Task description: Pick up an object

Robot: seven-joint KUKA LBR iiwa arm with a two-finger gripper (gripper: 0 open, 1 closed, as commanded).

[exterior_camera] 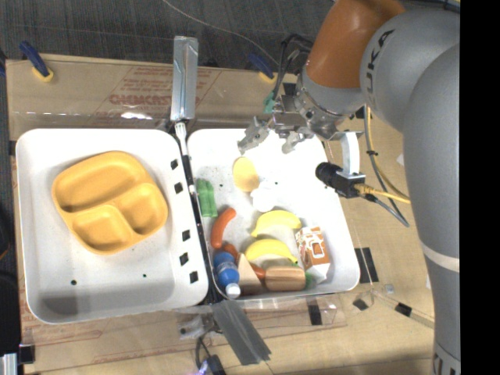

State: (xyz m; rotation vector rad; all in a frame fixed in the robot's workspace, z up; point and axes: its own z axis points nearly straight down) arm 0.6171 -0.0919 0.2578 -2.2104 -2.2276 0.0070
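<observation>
My gripper (273, 140) hangs over the far part of the right bin (337, 219), its two fingers spread apart with nothing between them. Just below it lies a pale yellow lemon-like piece (245, 173) beside a white lump (263, 199). Nearer the front are two yellow bananas (274, 223), a red sausage (222, 226), a green piece (206, 198), a blue bottle (226, 272), an orange-and-white carton (313, 248) and a brown bread-like block (284, 279).
The left bin (39, 287) holds a yellow divided tray (109, 201). A metal divider bar (183, 76) stands between the bins at the back. The grey arm with its orange band (351, 37) fills the upper right, with cables beside it.
</observation>
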